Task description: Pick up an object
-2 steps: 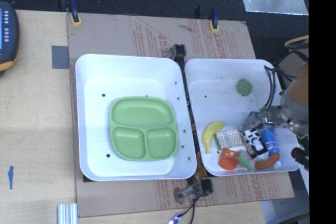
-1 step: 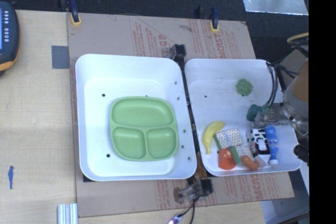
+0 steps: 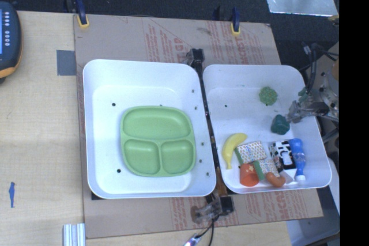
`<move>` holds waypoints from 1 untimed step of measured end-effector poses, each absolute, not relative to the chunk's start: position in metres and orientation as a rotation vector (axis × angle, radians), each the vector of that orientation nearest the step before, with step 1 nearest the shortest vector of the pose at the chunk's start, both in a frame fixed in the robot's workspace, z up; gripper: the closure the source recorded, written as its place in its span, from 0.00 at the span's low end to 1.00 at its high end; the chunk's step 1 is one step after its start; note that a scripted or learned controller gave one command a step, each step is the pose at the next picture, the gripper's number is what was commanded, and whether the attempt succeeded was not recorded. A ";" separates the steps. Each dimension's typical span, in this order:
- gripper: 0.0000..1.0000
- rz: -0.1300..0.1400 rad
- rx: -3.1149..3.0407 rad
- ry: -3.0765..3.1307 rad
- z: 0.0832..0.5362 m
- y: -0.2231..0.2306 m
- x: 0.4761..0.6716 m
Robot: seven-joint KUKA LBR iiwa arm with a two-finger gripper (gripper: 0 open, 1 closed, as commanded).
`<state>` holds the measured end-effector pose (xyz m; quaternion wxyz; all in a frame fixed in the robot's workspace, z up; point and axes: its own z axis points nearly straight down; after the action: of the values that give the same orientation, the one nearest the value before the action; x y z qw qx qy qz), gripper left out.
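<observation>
The right white bin (image 3: 242,79) holds several small objects. A green knobbly ball (image 3: 267,95) lies near its far right side, with a dark teal lump (image 3: 280,124) just in front of it. Along the near side lie a yellow banana (image 3: 232,147), a patterned packet (image 3: 252,152), a red tomato-like piece (image 3: 248,176), an orange piece (image 3: 275,180), a black-and-white item (image 3: 282,154) and a blue bottle (image 3: 297,159). My gripper (image 3: 298,109) reaches in over the bin's right rim, just right of and above the teal lump. Nothing is visibly held in it.
The left white bin (image 3: 101,83) holds a light green divided plate (image 3: 157,140). Both bins rest on a cardboard sheet (image 3: 173,37) clamped to the wooden bench. A blue-and-orange device (image 3: 8,37) lies at the far left edge.
</observation>
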<state>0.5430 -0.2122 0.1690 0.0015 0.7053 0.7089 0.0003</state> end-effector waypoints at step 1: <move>0.00 -0.002 2.218 2.227 0.166 -0.212 0.541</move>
<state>0.5414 -0.2119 0.1659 -0.0009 0.7057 0.7085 -0.0008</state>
